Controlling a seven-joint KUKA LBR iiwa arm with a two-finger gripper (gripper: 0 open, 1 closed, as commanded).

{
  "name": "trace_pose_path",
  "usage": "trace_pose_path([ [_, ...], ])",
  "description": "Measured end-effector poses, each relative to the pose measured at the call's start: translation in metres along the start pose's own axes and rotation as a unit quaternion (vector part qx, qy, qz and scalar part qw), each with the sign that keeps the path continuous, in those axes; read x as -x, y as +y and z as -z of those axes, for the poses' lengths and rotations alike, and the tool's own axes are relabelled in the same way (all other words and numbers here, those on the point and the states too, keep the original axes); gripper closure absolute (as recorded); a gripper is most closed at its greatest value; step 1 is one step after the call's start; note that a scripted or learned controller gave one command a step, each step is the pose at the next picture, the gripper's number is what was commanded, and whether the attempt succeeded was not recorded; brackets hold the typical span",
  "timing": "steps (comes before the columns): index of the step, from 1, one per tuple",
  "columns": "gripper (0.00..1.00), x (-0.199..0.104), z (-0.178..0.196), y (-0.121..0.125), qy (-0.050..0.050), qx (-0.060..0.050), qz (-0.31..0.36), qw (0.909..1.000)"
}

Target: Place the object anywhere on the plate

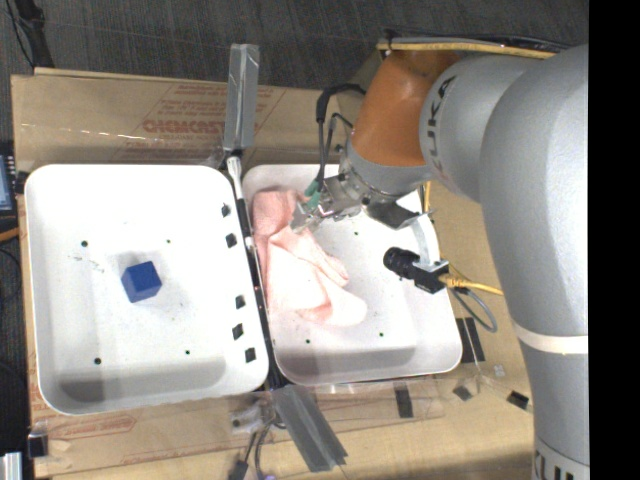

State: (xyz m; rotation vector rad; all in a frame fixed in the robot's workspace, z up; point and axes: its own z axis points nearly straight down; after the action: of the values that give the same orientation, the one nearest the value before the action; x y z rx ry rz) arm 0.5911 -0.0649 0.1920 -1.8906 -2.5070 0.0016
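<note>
At the near edge of the bench [90, 426], around six o'clock, grey metal brackets [310, 430] jut out below the seam between the two shallow white bins. Just above them, the left bin [60, 368] spreads toward nine o'clock, and in it sits a small blue cube [142, 280], alone on the white floor and well apart from every wall. No plate can be made out in either bin. The right bin [400, 353] lies just beside it, toward the centre, the two rims touching along a row of black clips. In the right bin a pale pink cloth [300, 263] lies crumpled along the left wall, spreading from the far corner down toward the middle of the floor. A black cylindrical fitting [412, 266] on the arm hangs over the right part of this bin at about three o'clock. Farther back, the hand [318, 208] is down at the far upper end of the cloth, its tips touching or just over the fabric; whether they are spread or pinching the cloth I cannot tell. Behind it rises the orange band [395, 108] toward one o'clock, with the grey arm [540, 228] filling the three o'clock side. Farthest, at twelve o'clock, a grey upright bar [240, 98] stands over brown cardboard [120, 113].
</note>
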Motion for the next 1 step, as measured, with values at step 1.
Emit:
trace_pose_path([
  [1,1.00,-0.0004,0.0396,0.0005,0.000,0.000,0.003,1.0000],
])
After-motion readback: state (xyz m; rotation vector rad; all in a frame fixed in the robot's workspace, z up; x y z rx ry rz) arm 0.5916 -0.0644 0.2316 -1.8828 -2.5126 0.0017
